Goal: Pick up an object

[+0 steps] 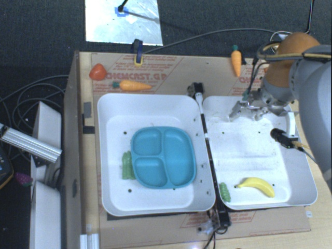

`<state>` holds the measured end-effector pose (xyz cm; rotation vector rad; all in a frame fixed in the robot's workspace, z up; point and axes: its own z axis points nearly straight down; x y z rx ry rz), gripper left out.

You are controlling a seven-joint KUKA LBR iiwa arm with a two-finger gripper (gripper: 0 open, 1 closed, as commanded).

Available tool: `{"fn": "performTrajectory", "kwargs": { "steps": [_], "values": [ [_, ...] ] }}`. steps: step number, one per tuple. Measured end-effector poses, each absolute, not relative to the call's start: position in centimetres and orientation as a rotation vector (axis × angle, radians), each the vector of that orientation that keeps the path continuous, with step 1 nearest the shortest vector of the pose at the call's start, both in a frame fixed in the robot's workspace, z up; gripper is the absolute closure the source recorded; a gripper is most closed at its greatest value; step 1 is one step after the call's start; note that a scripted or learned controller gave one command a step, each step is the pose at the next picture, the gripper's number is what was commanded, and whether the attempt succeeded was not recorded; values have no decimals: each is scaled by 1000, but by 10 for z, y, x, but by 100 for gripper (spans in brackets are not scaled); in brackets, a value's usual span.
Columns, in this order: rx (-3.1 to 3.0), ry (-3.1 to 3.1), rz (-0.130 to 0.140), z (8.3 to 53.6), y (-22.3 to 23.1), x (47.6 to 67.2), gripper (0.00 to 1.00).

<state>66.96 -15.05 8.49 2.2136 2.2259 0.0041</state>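
Tool (pixel 248 109) over the far part of the right bin (pixel 306 188), near its back wall; whether spread or clenched, cannot tell. Banana (pixel 256 186) lying in the same bin's near part, well apart from the tool. Green piece (pixel 224 191) at that bin's near left corner. Blue plate (pixel 163 156) in the left bin (pixel 111 139), green item (pixel 126 165) touching its left side.

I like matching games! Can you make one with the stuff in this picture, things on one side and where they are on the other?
Things:
1. banana
2. blue plate
3. gripper
4. tomato

Places:
A. left bin
B. on the cardboard, far left corner
C. right bin, near edge
D. over the right bin's far edge

Pairs: 1-C, 2-A, 3-D, 4-B
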Motion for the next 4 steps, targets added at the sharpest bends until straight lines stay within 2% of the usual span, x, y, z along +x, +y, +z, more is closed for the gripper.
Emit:
{"fn": "performTrajectory", "kwargs": {
  "steps": [1, 2, 3, 4],
  "values": [
    [2214, 2227, 2, 85, -118, 669, 0],
    [2217, 2221, 2, 85, -146, 669, 0],
    [2214, 2226, 3, 85, -115, 664, 0],
    [2213, 2225, 3, 85, -108, 669, 0]
  ]
}}
